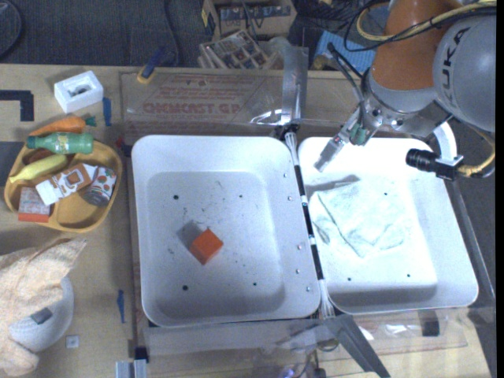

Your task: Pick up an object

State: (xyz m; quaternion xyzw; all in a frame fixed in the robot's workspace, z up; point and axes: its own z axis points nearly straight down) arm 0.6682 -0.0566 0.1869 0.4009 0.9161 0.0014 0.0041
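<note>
An orange cube (207, 246) lies in the left bin (157, 164), slightly below the bin's middle. A pale, crumpled cloth (362, 215) lies flat in the right bin (449, 282). My gripper (324, 161) hangs over the upper left corner of the right bin, slanting down and to the left from the grey arm and its orange band (413, 30). It is above and left of the cloth, apart from it, with nothing seen in its grasp. The cube is far off to its lower left.
A raised divider (305, 211) separates the two bins. Left of the bins, a yellow bowl (94, 215) holds toy food and a green bottle (61, 142). A clear plastic sheet (205, 97) lies behind the left bin. A cloth heap (31, 282) sits at lower left.
</note>
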